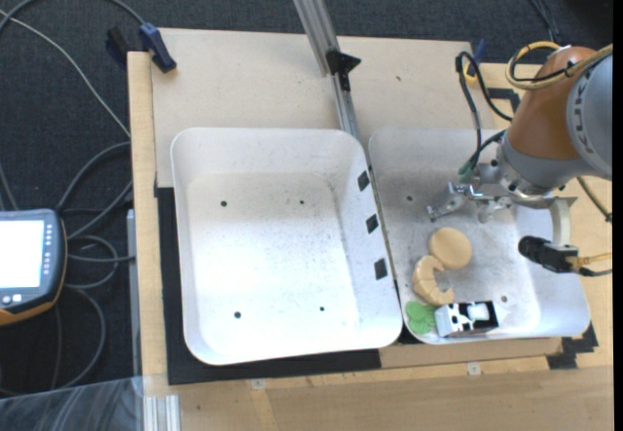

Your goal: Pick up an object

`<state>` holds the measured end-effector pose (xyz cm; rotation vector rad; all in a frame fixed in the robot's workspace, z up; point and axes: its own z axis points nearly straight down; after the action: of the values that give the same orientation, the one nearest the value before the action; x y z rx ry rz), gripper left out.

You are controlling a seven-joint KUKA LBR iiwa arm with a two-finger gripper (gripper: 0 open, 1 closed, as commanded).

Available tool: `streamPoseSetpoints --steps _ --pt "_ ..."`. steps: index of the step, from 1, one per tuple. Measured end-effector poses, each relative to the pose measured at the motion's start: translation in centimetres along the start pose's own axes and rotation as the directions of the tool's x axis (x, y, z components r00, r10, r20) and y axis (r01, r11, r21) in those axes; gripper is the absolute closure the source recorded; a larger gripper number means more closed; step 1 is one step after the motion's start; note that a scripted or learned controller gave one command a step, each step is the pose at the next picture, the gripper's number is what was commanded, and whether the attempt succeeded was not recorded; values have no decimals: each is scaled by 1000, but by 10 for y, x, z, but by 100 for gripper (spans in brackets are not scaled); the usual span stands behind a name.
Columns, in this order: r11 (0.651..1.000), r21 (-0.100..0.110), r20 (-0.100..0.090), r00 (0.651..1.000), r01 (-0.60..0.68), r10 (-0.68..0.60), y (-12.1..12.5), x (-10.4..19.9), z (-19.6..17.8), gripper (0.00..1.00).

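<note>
The right bin (419, 161) holds a round tan disc (451, 247), a curved tan croissant-like piece (430, 280), a green flat object (420, 318) at the front rim and a black-and-white block (468, 317) beside it. My gripper (454, 207) hangs just above the tan disc, toward the bin's back, its thin metal fingers (437, 210) spread apart with nothing between them. The grey arm with its orange band (541, 123) comes in from the right.
The left bin (263, 244) sits beside the right one, divided by a shared rim with black clips (371, 223). A slanted metal pole (311, 11) rises from the bench at the back. A black sensor (545, 251) sticks out at the right bin's right edge.
</note>
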<state>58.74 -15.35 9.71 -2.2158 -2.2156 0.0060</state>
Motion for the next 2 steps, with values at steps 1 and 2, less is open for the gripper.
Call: streamPoseSetpoints --steps 1,2 --pt "1000 -5 1 1000 0 0 0 0 5 0" --pt "1000 -9 1 1000 0 0 1 1 -7 100"
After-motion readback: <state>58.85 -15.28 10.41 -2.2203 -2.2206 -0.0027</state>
